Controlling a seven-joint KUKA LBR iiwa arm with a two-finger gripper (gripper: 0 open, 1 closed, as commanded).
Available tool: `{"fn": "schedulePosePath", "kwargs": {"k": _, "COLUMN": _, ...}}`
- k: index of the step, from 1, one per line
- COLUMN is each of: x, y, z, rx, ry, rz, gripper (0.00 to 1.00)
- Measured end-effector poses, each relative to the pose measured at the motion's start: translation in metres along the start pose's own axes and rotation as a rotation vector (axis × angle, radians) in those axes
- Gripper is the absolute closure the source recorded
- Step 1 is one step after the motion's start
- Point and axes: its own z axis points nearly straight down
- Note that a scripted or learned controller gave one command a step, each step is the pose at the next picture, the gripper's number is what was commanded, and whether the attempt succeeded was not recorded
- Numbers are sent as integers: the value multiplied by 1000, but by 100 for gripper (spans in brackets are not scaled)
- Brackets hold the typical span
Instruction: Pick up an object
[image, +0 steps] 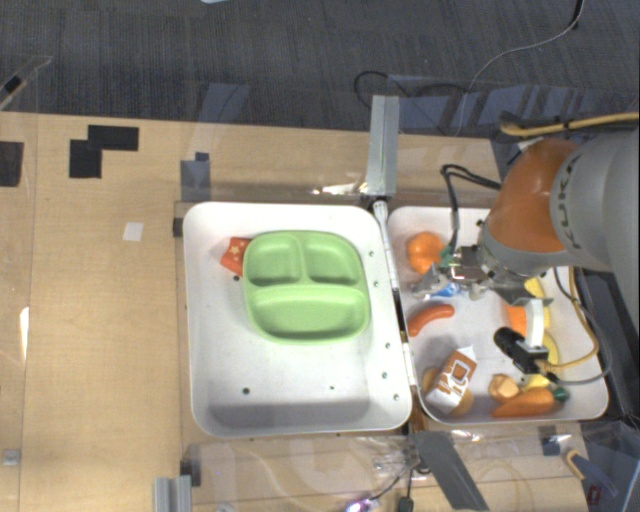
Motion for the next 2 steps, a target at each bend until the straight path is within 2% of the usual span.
{"fn": "schedulePosePath", "kwargs": {"k": 1, "x": 2, "y": 48, "z": 13, "rx": 22, "ry": -5, "rz": 108, "gripper": 0}}
{"fn": "schedulePosePath", "kwargs": {"k": 2, "x": -9, "y": 25, "z": -47, "rx": 31, "ry": -4, "rz": 76, "gripper": 0}}
